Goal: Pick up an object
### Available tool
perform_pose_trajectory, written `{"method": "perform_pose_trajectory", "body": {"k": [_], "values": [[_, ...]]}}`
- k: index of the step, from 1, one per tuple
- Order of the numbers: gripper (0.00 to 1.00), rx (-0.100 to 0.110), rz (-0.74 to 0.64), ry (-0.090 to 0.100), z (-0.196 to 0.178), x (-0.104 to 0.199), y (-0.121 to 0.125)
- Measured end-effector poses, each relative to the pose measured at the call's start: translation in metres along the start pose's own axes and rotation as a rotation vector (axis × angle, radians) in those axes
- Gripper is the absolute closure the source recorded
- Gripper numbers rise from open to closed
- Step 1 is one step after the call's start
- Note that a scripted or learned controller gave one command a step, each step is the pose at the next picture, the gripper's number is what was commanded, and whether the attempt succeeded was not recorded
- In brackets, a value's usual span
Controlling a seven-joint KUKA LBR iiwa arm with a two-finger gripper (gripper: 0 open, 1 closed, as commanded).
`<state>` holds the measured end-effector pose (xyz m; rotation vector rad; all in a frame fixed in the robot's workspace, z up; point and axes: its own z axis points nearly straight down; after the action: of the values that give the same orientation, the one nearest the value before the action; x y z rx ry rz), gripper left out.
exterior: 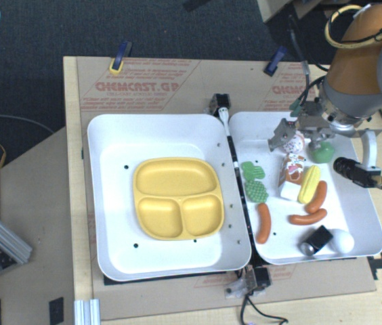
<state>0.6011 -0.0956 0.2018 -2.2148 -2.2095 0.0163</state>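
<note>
Left bin [110, 181] holding a yellow divided tray [177, 197] with bare floor all around, right bin [360, 215] crowding toy food toward its centre, gripper [298, 139] hovering at its far edge over a red-and-white packet [293, 168], jaw state not discernible, sausage [263, 222] lying beside the dividing rim.

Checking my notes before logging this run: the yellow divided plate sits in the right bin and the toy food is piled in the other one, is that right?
Not quite. The camera view shows the yellow divided plate in the left bin, not the right. The toy food, such as the corn cob and the sausages, lies in the other bin, where the hand hovers.
</note>
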Motion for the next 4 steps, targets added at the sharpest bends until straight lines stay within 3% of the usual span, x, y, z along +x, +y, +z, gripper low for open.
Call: {"method": "perform_pose_trajectory", "body": {"k": [1, 3, 4], "values": [[0.00, -0.015, -0.002, -0.001, -0.008, 0.000, 0.003], [0.00, -0.012, -0.003, -0.001, 0.082, 0.004, 0.014], [0.00, -0.032, -0.001, -0.006, 0.093, 0.002, 0.019]]}}
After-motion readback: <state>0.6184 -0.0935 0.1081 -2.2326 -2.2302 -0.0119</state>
